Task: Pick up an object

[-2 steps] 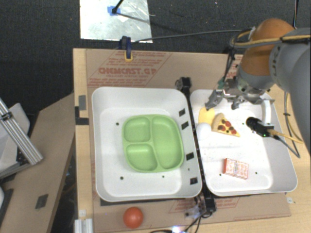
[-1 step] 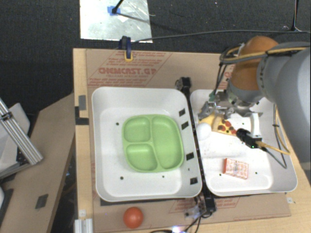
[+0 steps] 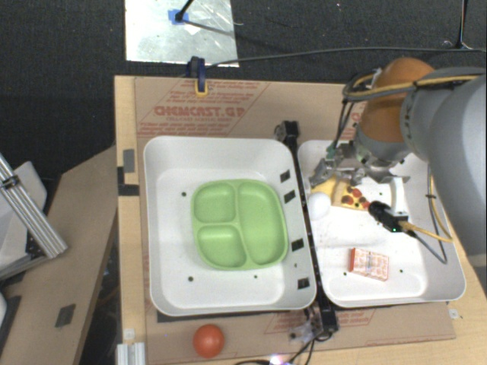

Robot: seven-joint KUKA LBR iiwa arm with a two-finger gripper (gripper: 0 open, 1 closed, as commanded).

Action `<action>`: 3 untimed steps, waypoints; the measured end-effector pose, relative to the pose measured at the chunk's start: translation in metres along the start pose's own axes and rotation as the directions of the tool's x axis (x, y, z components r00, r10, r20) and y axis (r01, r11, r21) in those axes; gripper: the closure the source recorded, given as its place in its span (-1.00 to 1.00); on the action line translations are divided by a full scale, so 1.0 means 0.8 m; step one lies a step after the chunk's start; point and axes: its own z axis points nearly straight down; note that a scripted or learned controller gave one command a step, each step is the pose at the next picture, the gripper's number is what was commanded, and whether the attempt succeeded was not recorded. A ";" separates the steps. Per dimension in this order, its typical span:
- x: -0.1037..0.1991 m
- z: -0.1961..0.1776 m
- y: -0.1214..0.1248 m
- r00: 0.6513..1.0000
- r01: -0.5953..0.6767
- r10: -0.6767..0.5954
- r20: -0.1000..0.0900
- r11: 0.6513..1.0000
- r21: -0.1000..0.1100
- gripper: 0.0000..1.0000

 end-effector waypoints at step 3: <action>0.002 -0.179 0.018 1.000 0.005 -0.005 -0.001 1.000 -0.004 1.00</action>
